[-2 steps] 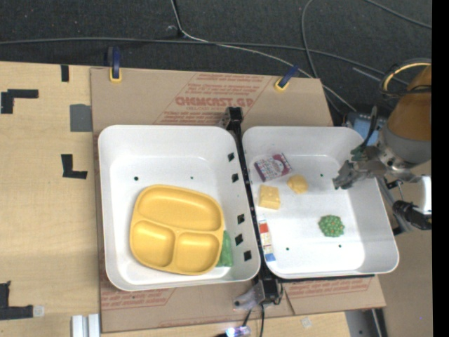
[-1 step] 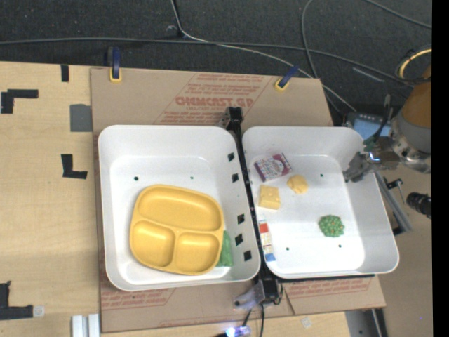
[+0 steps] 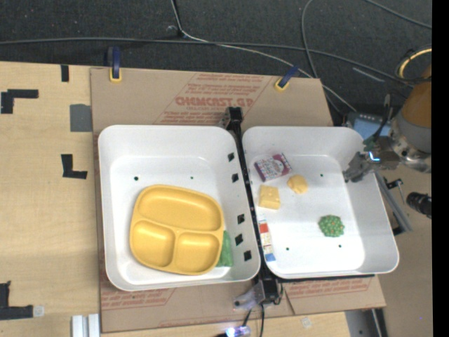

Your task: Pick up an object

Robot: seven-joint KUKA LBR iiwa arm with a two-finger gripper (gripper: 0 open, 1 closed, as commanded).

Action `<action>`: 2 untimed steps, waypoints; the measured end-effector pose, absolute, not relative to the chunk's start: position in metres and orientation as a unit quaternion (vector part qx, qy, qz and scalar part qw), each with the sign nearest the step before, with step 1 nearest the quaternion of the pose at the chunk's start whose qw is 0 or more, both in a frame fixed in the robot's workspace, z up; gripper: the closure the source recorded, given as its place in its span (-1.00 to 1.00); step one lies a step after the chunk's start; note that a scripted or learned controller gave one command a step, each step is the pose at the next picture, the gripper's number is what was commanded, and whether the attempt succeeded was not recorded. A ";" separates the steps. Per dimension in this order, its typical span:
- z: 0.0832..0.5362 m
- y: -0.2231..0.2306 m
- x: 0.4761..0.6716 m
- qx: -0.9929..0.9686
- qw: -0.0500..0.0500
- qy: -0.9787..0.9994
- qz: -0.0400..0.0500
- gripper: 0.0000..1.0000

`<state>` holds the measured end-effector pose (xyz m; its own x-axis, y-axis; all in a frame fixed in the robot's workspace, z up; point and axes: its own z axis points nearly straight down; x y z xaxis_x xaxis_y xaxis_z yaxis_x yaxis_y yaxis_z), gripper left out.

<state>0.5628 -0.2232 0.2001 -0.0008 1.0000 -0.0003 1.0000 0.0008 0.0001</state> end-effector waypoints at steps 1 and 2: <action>0.193 -0.173 0.561 0.705 -0.001 0.709 0.000 1.00; 0.193 -0.128 0.550 0.706 -0.001 0.709 0.000 1.00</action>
